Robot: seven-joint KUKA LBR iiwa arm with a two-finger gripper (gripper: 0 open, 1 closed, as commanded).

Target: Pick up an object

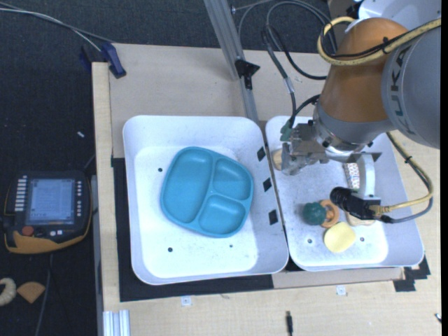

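Jaws, state can't tell, at right bin (308, 252) left wall; could scrape wall, miss tan thing (277, 159) there.

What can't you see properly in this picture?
- Right bin, camera view: the arm hangs over its far half and hides that part.
- Tan thing beside the gripper: mostly covered by the gripper, and too small to name.
- Teal and orange thing: too blurry to name.
- Pendant screen, left of the bench: too small to read.
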